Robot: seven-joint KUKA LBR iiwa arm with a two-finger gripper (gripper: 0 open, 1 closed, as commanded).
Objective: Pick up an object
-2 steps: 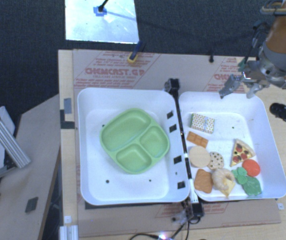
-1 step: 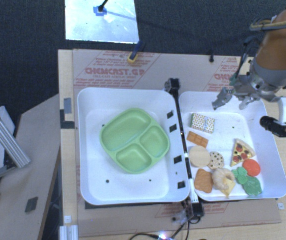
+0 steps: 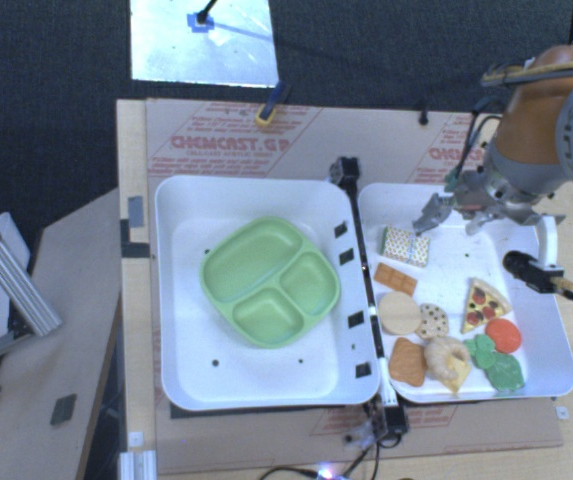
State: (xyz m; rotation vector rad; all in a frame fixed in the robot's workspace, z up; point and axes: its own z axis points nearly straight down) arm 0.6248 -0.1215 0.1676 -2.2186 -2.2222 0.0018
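My gripper [image 3: 455,217] hangs over the back of the right bin [image 3: 558,368], its two fingers spread open with nothing between them. Toy food lies in that bin. A patterned wafer [image 3: 406,246] sits just below and left of the left fingertip. Nearer the front are an orange cracker [image 3: 396,279], a pale round disc [image 3: 399,314], a spotted cookie [image 3: 433,320], a pizza slice [image 3: 483,304], a red tomato [image 3: 505,335], green broccoli [image 3: 497,366], a beige chicken piece [image 3: 449,360] and an orange nugget [image 3: 407,362].
The left bin [image 3: 181,368] holds a green divided plate [image 3: 269,280]. A black clip-lined divider [image 3: 359,268] separates the bins. A black fitting with a cable [image 3: 528,269] sits at the right bin's right side. A metal frame [image 3: 1,268] stands at far left.
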